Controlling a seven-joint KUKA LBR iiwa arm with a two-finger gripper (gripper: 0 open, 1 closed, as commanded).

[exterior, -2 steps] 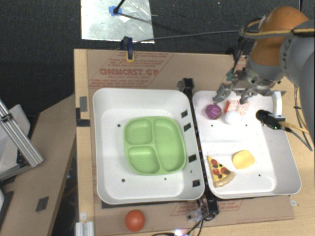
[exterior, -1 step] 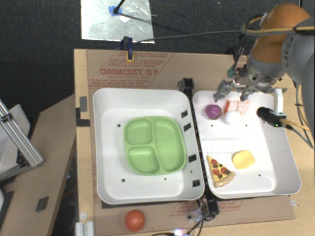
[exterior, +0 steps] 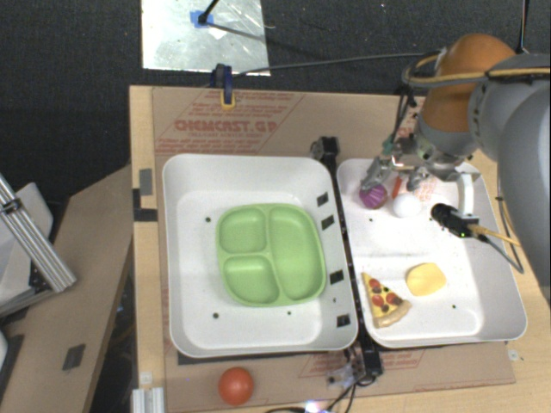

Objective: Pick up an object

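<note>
1. The green plate (exterior: pixel 271 255) has three compartments and lies flat in the middle of the left bin (exterior: pixel 185 179). All places below are given from this plate.
2. The right bin (exterior: pixel 486 317) stands directly to the right of the plate, side by side with the plate's own bin.
3. The gripper (exterior: pixel 396 179) hangs to the right of the plate, a little beyond the plate's far right corner, over the far left part of the right bin.
4. It is not possible to tell whether the gripper is open or closed.
5. A purple ball (exterior: pixel 373 198) rests on the floor of the right bin. It is the nearest thing to the right of the plate's far edge, and it is just under the gripper's left side.
6. A white ball (exterior: pixel 405 205) lies just beside the purple ball, on the side away from the plate. Whether the two touch is not clear.
7. A pizza slice (exterior: pixel 385 299) lies to the right of the plate's near right corner, close to the bin wall on the plate's side.
8. A yellow lump (exterior: pixel 425 279) lies just beside the pizza slice, further to the right of the plate.
9. An orange ball (exterior: pixel 235 385) lies on the bench (exterior: pixel 258 119) in front of the plate, outside both bins.
10. The grey arm (exterior: pixel 516 119) reaches in from far to the right of the plate.
</note>
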